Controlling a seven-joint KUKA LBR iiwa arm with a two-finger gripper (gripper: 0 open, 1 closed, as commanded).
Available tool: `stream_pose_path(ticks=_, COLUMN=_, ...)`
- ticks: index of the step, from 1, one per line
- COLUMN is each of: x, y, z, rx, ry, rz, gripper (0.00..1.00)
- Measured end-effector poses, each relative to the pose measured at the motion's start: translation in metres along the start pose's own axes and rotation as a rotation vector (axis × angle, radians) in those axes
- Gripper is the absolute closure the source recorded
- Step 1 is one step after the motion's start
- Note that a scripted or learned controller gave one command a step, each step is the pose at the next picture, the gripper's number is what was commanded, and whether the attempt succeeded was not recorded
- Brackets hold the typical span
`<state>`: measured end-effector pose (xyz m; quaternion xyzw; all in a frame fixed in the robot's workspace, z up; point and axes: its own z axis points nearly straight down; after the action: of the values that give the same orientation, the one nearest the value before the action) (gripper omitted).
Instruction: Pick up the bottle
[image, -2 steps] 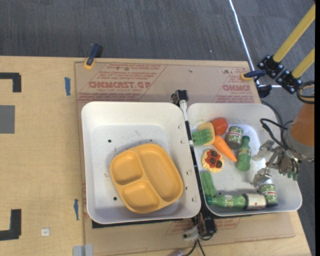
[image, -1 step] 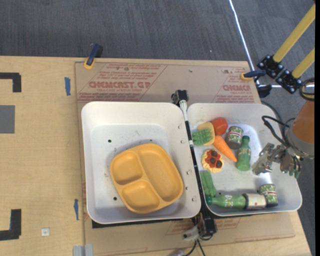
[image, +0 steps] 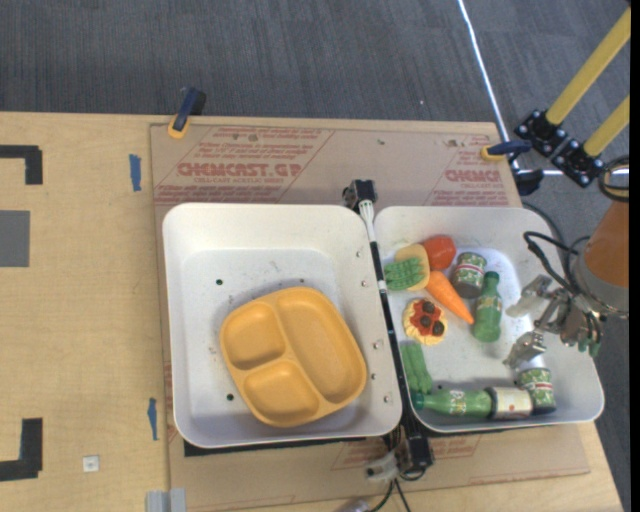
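Hovering at the right bin's (image: 590, 400) right side: gripper (image: 535, 320), fingers spread open, gripping nothing. Lying along the near wall, just near of those fingers: green bottle (image: 475, 403) with white label, on its side. Standing upright a little left of the gripper: smaller green bottle (image: 488, 308), beside a carrot (image: 450, 295) and tomato (image: 438, 250). Over in the left bin (image: 190, 300): yellow divided plate (image: 291, 354).

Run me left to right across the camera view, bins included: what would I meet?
Left bin → yellow tray → green block → carrot → upright green bottle → gripper. Other items in the right bin overlap these across the view, so I left them out.
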<state>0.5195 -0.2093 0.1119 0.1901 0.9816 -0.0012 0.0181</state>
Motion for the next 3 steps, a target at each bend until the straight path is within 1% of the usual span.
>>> stream_pose_path(ticks=3, x=0.0, y=0.0, z=0.0, rx=0.0, ry=0.0, rz=0.0, gripper=0.0)
